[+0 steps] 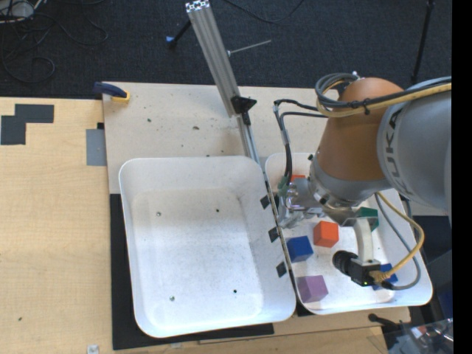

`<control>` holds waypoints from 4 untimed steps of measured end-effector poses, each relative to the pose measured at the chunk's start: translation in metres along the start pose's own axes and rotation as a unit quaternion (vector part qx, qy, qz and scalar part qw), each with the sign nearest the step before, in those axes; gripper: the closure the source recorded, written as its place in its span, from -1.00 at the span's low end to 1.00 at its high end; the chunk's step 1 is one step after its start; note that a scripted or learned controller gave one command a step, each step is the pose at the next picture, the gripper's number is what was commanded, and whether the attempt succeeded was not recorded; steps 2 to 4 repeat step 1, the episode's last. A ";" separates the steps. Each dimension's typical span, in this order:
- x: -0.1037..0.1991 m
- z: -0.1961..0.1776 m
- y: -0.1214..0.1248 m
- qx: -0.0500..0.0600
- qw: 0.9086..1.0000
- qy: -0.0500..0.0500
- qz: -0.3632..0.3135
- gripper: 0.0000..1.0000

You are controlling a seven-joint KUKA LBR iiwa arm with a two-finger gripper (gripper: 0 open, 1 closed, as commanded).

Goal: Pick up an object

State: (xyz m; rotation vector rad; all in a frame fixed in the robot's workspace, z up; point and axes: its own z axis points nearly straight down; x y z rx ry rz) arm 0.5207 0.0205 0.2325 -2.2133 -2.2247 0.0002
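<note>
I have the arm (383,146) reaching in from the right of the frame, its wrist over the right bin (414,295) in the lower right. The gripper (293,200) hangs low at that bin's left wall, just beside the divide from the left bin (184,271). The wrist's bulk and the tangle of metal there hide its tips from me, so I cannot tell whether it is spread, pressed together or pinching anything. Everything I could pick lies in the right bin: a blue cube (299,248) just below the gripper in the picture, an orange cube (326,234) near it to the upper right, a purple cube (313,287) toward the bin's bottom edge, a green block (368,215) partly tucked under the wrist, and a small orange piece (298,177) near the bin's upper left. None of them looks lifted, so I judge this to be the approach step, with no grasp made yet. The blue cube is the nearest target. The next move calls for sliding down the frame and a little right, clear of the wall and the small black tabs (273,234) along the divide, squaring up to the cube's flat faces, then descending, closing and lifting straight up without nudging the orange cube
</note>
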 end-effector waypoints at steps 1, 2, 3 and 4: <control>0.061 0.005 -0.004 0.001 1.000 0.000 0.000 1.00; 0.061 0.005 -0.004 0.001 1.000 0.000 0.000 1.00; 0.061 0.005 -0.004 0.001 1.000 0.000 0.000 1.00; 0.061 0.005 -0.004 0.001 1.000 0.000 0.000 1.00</control>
